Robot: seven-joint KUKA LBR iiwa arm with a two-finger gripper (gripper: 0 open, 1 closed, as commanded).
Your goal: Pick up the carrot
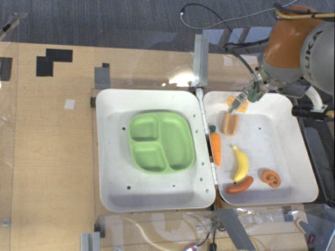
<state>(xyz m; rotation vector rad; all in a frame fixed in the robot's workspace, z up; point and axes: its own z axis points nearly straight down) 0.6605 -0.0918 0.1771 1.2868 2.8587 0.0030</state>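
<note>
The carrot (215, 148) is orange with a green top. It lies lengthwise along the left wall of the right bin (282, 114), green end pointing to the back. My gripper (242, 102) hangs over the back of that bin, behind and to the right of the carrot and well apart from it. It sits just above a tan bread roll (230, 123). A small orange-yellow piece (232, 103) shows at the gripper's tip; whether it is held is unclear.
A banana (240, 163), a red sausage (239, 185) and a brown pretzel-like piece (270, 178) lie in the front half of the right bin. The left bin (110, 114) holds a green divided tray (159, 141). A metal post (199, 61) stands behind the bins.
</note>
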